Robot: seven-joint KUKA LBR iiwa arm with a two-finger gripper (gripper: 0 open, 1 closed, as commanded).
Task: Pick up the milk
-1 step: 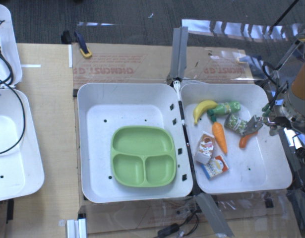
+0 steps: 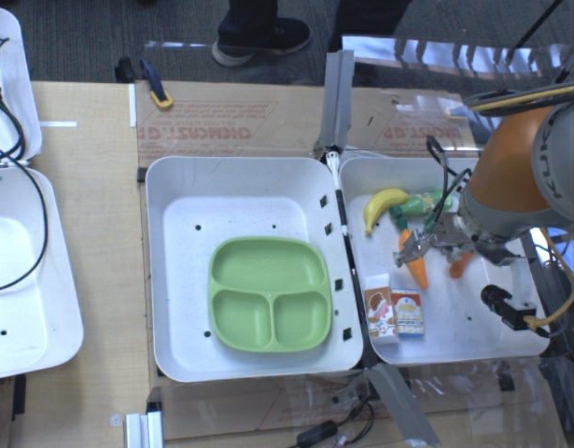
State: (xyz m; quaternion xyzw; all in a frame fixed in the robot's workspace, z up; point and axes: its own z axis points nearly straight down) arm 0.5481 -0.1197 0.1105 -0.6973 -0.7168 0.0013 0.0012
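Tabletop (image 2: 81, 110): pale wood, carrying two shallow white bins side by side near its middle and right.
Left bin (image 2: 175, 250): white, square, set toward the tabletop's middle.
Green plate (image 2: 270, 294): three compartments, flat on the left bin's floor, nearer its front right corner.
Right bin (image 2: 473, 339): white, touching the left bin along a shared wall (several small things inside).
Milk (image 2: 381, 314): small carton lying flat at the right bin's front left corner, against the wall shared with the left bin.
Second carton (image 2: 408, 313): just beside the milk on its right, touching or nearly so, also flat.
Banana (image 2: 382, 205): yellow, curved, near the right bin's back left corner.
Green item (image 2: 413, 207): just right of the banana, partly hidden by the arm; kind hard to tell.
Carrot (image 2: 415, 269): orange, lying mid-bin, behind the two cartons.
Claw (image 2: 419, 247): low over the right bin's middle, at the carrot's upper end, well apart from the milk; opening width impossible to tell, metal parts too cluttered.
Arm (image 2: 520, 171): grey with orange band, reaching in over the right bin's back right corner.
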